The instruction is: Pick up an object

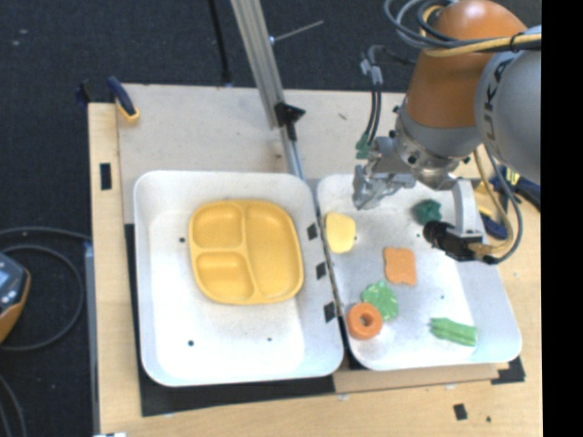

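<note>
My gripper (366, 192) hangs over the back left corner of the right bin (483, 285), above bare floor just behind a pale yellow piece (340, 232). Nothing shows between its fingers. Further forward in that bin lie an orange flat piece (400, 266), a green leafy piece (380, 299) and an orange ring (365, 320) touching it. A green oblong piece (453, 330) rests near the front right corner. A dark green piece (427, 211) sits at the back, partly behind the arm's wrist.
The left bin (164, 335) holds a yellow divided tray (246, 249). A slanted metal pole (264, 71) rises behind the bins, its foot near the divider. Black cables and a connector (455, 240) hang from the wrist over the right bin's right side.
</note>
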Motion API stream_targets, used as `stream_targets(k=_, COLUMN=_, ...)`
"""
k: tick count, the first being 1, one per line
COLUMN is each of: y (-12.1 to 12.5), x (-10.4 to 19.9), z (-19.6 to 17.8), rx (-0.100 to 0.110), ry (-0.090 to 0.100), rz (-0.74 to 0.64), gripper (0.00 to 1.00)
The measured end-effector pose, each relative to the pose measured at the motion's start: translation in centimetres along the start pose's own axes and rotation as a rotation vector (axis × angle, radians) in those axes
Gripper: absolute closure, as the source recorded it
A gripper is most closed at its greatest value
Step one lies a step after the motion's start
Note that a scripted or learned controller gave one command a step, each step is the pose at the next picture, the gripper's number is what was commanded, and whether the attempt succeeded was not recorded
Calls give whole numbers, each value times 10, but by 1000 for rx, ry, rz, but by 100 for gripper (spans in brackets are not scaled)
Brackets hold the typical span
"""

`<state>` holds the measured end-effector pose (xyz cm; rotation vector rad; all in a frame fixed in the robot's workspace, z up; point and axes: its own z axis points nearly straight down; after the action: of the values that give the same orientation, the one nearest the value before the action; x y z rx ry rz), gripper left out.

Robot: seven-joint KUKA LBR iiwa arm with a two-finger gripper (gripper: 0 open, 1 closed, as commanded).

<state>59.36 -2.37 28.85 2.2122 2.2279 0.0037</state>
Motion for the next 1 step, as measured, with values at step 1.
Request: stream_targets(k=1, y=-2, x=51, z=14, rx=4, ry=0, rz=0, gripper=100)
